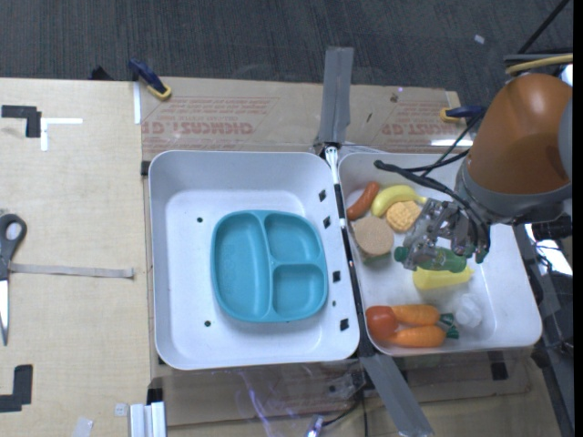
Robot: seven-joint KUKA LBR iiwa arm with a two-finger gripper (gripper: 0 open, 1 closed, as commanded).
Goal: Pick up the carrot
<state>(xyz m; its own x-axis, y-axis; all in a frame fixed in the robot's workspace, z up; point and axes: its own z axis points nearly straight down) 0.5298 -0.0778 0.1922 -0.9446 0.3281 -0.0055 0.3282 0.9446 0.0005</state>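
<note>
The gripper of the grey arm with its orange band hung low over the middle of the right bin, directly above a yellow item with a green piece at its top; whether it was clenched or released could not be told from this slanted view. Just left of it lay a round tan piece, a waffle-patterned yellow disc, a banana and a red sausage. The carrot lay untouched at the bin's front edge, apart from the gripper, beside a second carrot and a red tomato. In the left bin sat a teal divided plate. Scissors lay on the bench at far left.
</note>
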